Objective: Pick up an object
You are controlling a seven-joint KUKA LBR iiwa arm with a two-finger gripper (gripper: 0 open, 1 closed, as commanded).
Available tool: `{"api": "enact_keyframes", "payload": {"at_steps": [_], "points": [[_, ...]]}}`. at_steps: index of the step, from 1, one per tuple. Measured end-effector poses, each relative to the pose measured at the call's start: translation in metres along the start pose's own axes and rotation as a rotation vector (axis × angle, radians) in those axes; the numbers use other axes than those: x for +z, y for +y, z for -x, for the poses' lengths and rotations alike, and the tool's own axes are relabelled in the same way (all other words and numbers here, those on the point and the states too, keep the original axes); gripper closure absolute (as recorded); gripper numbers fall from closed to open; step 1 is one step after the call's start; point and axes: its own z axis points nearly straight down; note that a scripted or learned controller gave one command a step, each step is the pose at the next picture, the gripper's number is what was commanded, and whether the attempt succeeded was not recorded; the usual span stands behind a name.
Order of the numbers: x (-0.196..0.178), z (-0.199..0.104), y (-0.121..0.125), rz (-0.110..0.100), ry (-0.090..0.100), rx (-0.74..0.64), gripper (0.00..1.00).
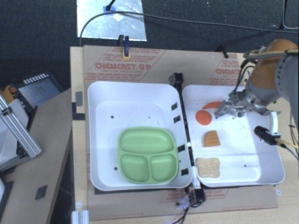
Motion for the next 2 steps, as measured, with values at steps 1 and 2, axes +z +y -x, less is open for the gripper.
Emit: {"api": "enact_keyframes", "payload": {"at_steps": [1,2], "points": [[-0.012,0.000,0.001,0.004,-0.001,-0.001,1.00],[-0.073,0.003,0.010,0.005,-0.002,0.001,1.00]]}}
